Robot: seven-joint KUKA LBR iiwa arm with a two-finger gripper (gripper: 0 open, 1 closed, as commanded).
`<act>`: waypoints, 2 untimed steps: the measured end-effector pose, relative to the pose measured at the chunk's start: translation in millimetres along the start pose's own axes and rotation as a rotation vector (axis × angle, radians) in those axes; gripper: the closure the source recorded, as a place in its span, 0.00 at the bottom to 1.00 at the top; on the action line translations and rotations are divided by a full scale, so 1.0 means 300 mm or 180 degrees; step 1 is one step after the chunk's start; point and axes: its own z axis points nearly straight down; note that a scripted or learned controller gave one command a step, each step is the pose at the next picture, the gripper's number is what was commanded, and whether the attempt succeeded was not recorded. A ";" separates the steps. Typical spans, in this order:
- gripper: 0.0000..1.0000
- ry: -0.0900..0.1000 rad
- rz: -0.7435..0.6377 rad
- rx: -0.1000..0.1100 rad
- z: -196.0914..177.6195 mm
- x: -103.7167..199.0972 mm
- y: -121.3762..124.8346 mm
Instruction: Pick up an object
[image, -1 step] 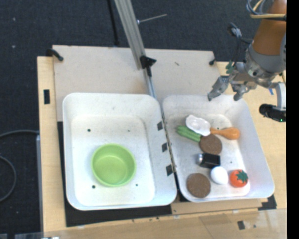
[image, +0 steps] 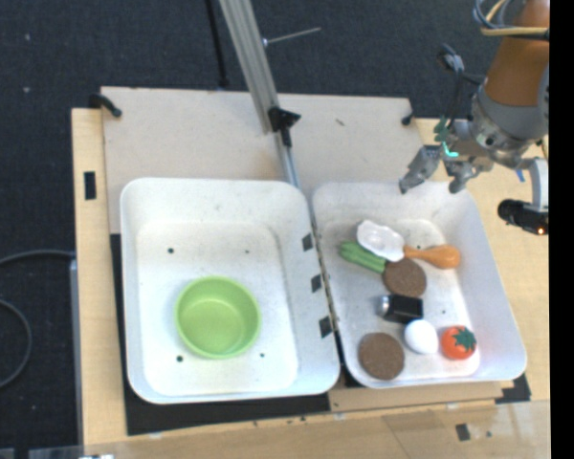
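Note:
My gripper (image: 432,176) hangs above the far rim of the right bin (image: 493,256), fingers spread open with nothing between them. Below it in that bin lie a white crumpled piece (image: 380,238), a green stick-shaped object (image: 361,255), an orange drumstick-shaped object (image: 436,253), two brown discs (image: 404,278) (image: 381,354), a small black cylinder (image: 401,306), a white egg-shaped object (image: 421,337) and a red tomato-like toy (image: 458,341). All of them sit apart from the gripper, nearer the camera.
The left bin (image: 148,218) holds a green bowl (image: 217,316). A slanted metal pole (image: 258,75) rises from between the bins toward the top. The arm with its orange band (image: 517,60) comes in from the upper right.

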 end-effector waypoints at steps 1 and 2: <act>0.00 0.0002 0.0015 0.0012 0.182 -0.039 0.001; 0.00 0.0002 0.0015 0.0007 0.331 -0.048 -0.028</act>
